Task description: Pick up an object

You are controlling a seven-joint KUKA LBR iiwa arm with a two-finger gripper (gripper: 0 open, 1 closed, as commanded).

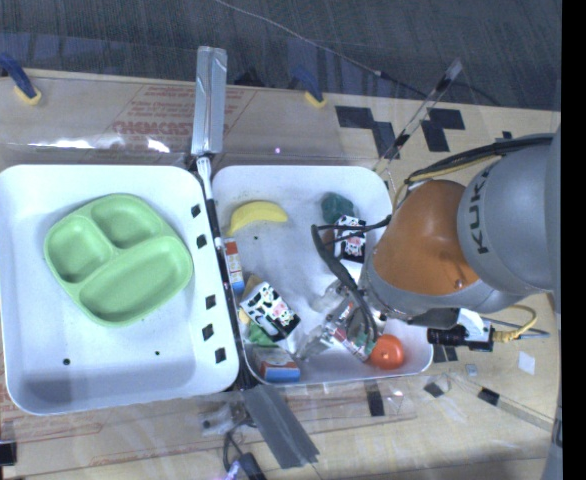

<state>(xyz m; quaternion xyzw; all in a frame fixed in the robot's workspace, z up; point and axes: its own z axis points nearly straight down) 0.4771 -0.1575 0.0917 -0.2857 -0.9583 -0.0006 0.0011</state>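
The grey arm's two-finger gripper [325, 330] reaches low into the right white bin [295, 180], near its front edge, beside a black-and-white cow-patterned carton [270, 311] and a red tomato-like ball [386, 352]. Whether the fingers grip anything cannot be told. A yellow banana [256, 214] lies near the bin's back edge.

Even, moderately bright overhead light; soft shadows inside white bins [23, 268]; glare on plastic sheet along desk [493, 428] far edge; slight overall softness.
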